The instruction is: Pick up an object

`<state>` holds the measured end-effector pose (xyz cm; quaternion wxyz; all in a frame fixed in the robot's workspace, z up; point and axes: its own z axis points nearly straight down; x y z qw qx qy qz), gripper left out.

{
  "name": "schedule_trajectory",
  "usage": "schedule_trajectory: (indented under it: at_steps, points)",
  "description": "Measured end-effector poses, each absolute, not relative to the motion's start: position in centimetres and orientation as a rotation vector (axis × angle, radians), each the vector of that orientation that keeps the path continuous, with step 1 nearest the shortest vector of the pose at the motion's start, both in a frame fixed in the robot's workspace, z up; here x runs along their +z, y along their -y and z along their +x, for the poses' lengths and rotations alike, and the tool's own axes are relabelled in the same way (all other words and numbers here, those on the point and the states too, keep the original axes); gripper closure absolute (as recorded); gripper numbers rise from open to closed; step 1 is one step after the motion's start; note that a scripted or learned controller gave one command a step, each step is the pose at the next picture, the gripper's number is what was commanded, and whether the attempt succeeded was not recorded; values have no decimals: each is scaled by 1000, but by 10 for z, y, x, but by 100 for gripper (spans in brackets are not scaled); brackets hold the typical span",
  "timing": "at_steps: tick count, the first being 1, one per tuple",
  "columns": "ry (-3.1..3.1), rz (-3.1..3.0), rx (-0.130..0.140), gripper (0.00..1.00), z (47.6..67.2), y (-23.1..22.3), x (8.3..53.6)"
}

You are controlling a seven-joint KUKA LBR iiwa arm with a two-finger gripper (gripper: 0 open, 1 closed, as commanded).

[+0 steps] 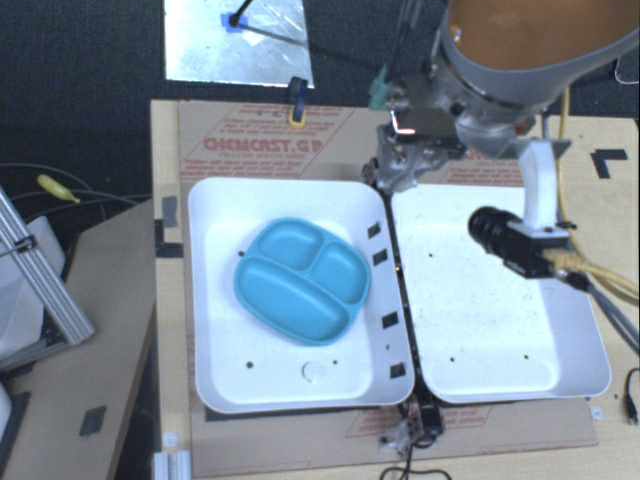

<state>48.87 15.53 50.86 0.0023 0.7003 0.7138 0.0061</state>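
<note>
A light blue divided plate [300, 280] lies flat in the middle of the left bin [215, 368]. Near that bin's front edge sits a small pale round disc [313, 371]. My gripper [398, 171] hangs at the back of the bins, above the far end of the ridge between them, behind and to the right of the plate. It touches neither the plate nor the disc. The arm's grey and orange body covers the area above it.
The right bin [560, 368] lies beside the left one. A black cylinder on a white bracket [508, 238] juts over the right bin's back half. Brown cardboard [260, 143] lines the bench behind the bins, and cables run along the right side.
</note>
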Motion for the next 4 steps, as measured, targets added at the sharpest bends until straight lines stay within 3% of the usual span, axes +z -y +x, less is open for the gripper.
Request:
schedule_trajectory:
  at_steps: [1,2,3,4]
  points:
    - [-2220,2230,-17,100,486,-122,375]
    - [-2227,2215,5,100,487,-151,388]
    - [-2209,2217,29,100,487,-97,545]
    - [-2216,2229,-7,100,496,-39,457]
